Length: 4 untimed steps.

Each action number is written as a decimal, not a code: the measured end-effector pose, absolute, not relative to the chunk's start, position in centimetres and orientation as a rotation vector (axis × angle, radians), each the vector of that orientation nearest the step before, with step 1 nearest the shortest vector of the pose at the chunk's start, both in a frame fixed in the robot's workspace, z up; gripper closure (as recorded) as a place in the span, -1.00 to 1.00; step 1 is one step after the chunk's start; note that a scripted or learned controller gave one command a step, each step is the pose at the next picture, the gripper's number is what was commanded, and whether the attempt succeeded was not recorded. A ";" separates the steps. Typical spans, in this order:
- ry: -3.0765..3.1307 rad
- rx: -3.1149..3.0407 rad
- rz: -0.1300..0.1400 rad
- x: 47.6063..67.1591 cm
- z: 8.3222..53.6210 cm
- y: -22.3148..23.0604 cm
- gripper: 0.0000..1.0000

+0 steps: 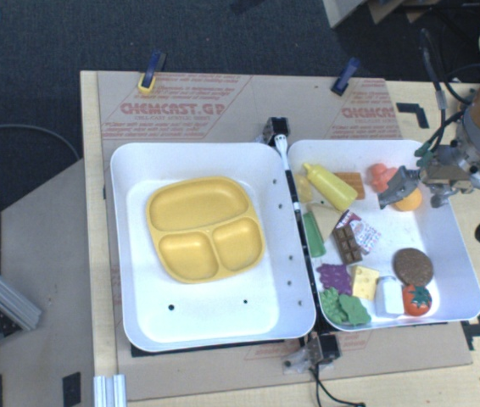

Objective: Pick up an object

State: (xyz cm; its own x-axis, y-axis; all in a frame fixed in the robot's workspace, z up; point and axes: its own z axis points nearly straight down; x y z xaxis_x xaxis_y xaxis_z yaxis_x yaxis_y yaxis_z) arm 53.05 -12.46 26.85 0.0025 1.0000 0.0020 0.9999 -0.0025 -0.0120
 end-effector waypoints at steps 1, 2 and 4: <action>-2.222 -2.221 0.000 53.3 27.4 -12.4 -1.00; -2.217 -2.217 0.005 54.1 22.1 -11.8 -1.00; -2.215 -2.216 0.006 52.7 12.5 -10.9 -1.00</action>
